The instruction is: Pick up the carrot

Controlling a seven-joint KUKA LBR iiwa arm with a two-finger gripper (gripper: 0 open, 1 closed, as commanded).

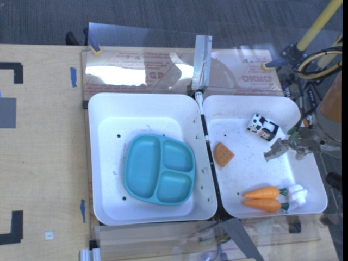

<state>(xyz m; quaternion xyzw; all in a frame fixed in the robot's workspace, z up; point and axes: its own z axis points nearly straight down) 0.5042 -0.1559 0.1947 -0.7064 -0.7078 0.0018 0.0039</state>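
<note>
The carrot (262, 193) is seen lying in the right bin (310, 170) near its front edge, long axis roughly left to right, just below and slightly left of the tool (278, 150), whose opening cannot be told.

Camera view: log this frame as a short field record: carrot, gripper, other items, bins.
carrot: two orange carrots lying side by side, near front edge of right bin
gripper: over right bin, apart from carrots, holding nothing
other items in right bin: cracker, black-and-white toy, white piece by carrot tops
left bin: holds blue divided plate
</note>
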